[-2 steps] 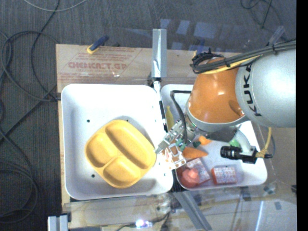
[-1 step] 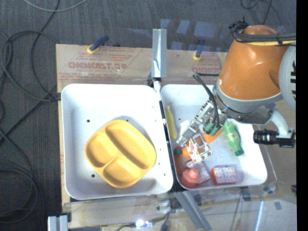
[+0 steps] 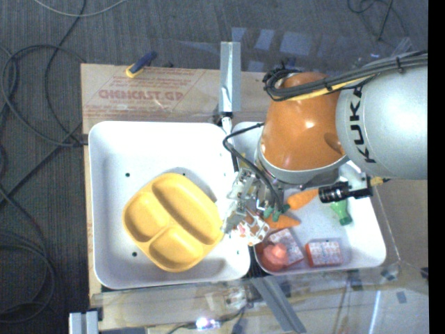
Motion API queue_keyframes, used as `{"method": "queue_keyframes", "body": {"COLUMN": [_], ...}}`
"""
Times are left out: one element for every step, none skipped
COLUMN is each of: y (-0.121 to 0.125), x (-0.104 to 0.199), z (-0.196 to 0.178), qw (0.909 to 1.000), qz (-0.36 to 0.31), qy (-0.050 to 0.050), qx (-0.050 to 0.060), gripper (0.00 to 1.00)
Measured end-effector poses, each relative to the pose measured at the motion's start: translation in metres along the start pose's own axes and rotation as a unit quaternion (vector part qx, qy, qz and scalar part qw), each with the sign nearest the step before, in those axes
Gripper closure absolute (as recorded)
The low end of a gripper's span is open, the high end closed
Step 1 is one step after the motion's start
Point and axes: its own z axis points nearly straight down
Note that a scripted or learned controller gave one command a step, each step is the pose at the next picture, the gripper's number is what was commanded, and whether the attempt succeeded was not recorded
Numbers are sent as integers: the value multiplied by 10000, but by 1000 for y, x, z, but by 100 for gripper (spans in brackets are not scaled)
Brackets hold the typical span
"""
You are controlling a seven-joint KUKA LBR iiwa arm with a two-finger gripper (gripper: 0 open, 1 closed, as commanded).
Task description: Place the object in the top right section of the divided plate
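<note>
Lying toward the left bin's (image 3: 118, 152) lower right corner: yellow divided plate (image 3: 174, 221), smooth moulded, rounded, three sections, nothing in them. Bare bin floor along its left and top edges. Hand (image 3: 243, 211) over the wall between bins, just beside the plate's right edge; released or clenched, cannot tell. Orange tapered carrot (image 3: 302, 200) just right, in the right bin (image 3: 361, 235).

Noted divided plate (image 3: 172, 221) in left bin (image 3: 115, 152), carrot (image 3: 300, 200) near two packs (image 3: 281, 250) (image 3: 324, 252) side by side in right bin (image 3: 368, 245).
</note>
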Motion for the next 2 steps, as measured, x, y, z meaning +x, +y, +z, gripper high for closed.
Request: {"method": "queue_keyframes", "body": {"y": [-10, 34], "x": [13, 27], "z": [27, 7], "qw": [9963, 9410], "qz": [-862, -3384], "qy": [-11, -1], "qx": [8, -4], "gripper": [100, 100]}}
